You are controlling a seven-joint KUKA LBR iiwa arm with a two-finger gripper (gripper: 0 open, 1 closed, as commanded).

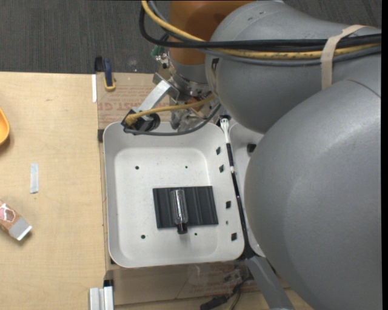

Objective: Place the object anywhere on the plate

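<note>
- My end effector point(187, 109) hangs over the far rim of the white bin point(115, 181), at the top of the view and well apart from the things inside the bin.
- I cannot tell whether my end effector is spread or pressed together; cabling and my own wrist hide that part.
- I see nothing pinched in it.
- My grey arm point(315, 151) fills the right side of the view, with the orange band point(197, 18) above the wrist at the top.
- A black ribbed plate point(200, 206) lies flat on the bin's floor, a little toward the near side.
- The object point(179, 207), a slender shiny cylinder with a dark tip, lies on the plate near its middle, running along the ribs.
- Its dark tip reaches just past the plate's near edge, towards the bin floor.
- To the left of the bin is the tan surface point(54, 121).
- On it, well apart from the bin, lie a small pale strip point(34, 178) and a reddish packet with a grey end point(13, 221) at the left edge.
- An orange thing point(3, 127) is cut off by the left edge, so I cannot say what it is.
- A blue clip point(108, 71) sits at the surface's far corner, near the bin's far left corner.
</note>
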